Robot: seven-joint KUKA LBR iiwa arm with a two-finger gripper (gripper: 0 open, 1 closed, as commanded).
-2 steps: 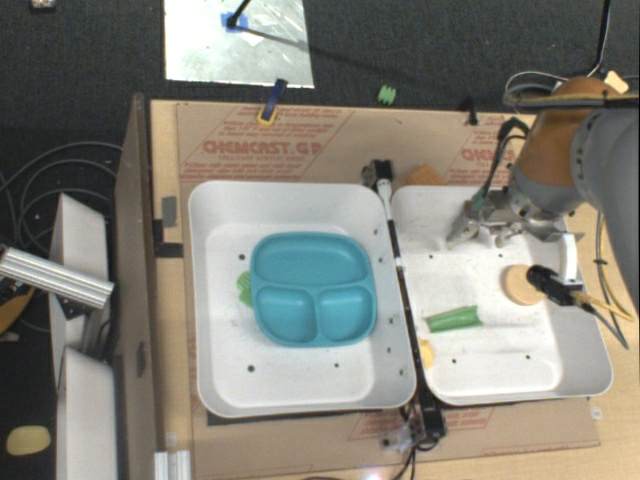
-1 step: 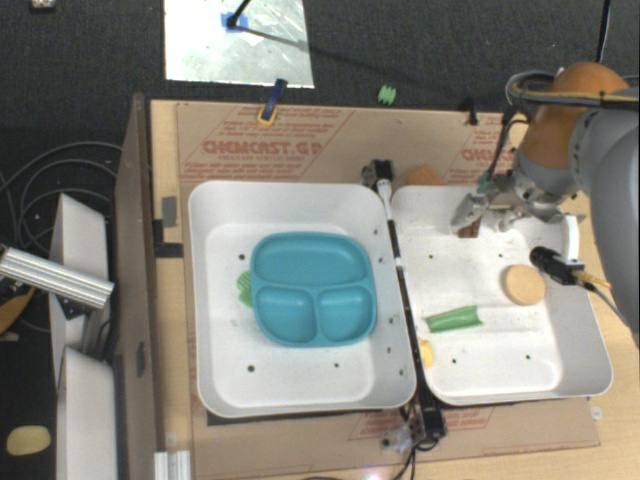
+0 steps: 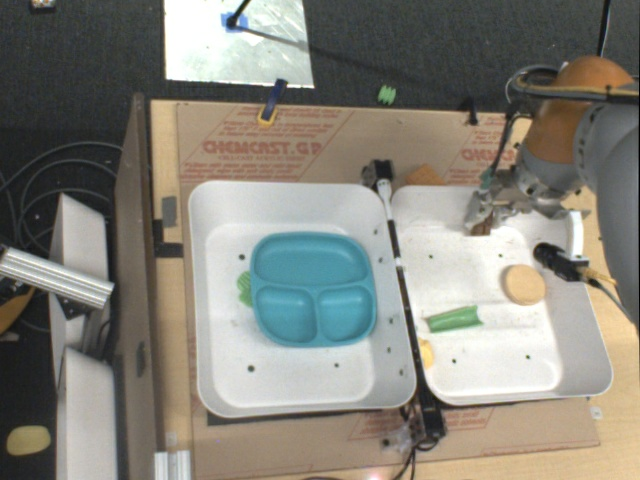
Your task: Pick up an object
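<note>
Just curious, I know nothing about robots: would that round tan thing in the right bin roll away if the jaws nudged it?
Probably not. The round tan piece looks like a flat disc lying on its face, so it should slide across the right bin, not roll. It seems small and probably light. Stood on edge, it might roll.

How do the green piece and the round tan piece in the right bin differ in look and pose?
The green piece is long and narrow, while the round tan piece is a disc.
The green piece lies near the middle of the right bin, tilted slightly; the tan piece sits farther right, closer to the gripper.
Both rest on the bin floor, apart from each other and ungrasped.
</note>
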